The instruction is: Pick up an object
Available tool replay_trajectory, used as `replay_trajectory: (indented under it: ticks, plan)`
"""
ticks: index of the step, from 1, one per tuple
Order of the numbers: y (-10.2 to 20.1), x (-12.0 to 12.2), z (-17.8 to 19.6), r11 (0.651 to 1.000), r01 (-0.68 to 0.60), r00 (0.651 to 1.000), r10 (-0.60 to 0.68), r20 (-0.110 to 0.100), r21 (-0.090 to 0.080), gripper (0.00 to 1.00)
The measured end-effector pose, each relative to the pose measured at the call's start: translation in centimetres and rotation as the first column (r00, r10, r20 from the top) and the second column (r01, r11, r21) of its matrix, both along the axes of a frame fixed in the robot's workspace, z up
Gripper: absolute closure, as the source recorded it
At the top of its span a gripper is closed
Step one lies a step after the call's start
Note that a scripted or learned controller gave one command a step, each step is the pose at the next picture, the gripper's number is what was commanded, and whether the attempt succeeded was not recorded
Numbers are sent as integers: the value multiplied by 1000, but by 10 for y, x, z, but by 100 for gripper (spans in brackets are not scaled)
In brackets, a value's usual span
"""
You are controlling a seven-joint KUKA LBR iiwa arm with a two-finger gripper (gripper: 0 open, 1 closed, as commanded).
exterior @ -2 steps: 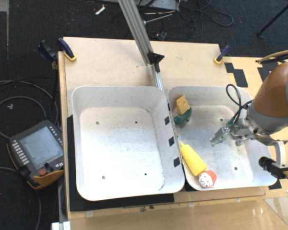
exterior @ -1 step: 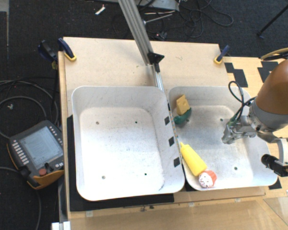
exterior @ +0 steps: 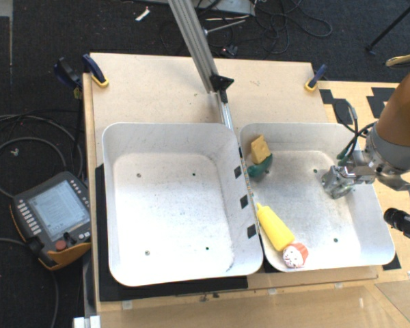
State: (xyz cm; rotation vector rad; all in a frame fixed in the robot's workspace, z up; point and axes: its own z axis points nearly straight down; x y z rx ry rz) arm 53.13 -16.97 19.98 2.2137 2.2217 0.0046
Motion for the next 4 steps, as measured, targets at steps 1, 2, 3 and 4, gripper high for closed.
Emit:
replay_trajectory:
  ticks: [1, 2, 3, 4]
  plan:
    - [4, 6, 62, 1000, -1, 1000, 1, 1, -1, 100]
    - [4, 8, 102, 1000, 0, 1000, 0, 0, -1, 100]
    - [53, 21, 101, 1000, -4, 1000, 4, -4, 2, 100]
    - [99, 42, 99, 1000, -4, 1000, 4, -4, 2, 100]
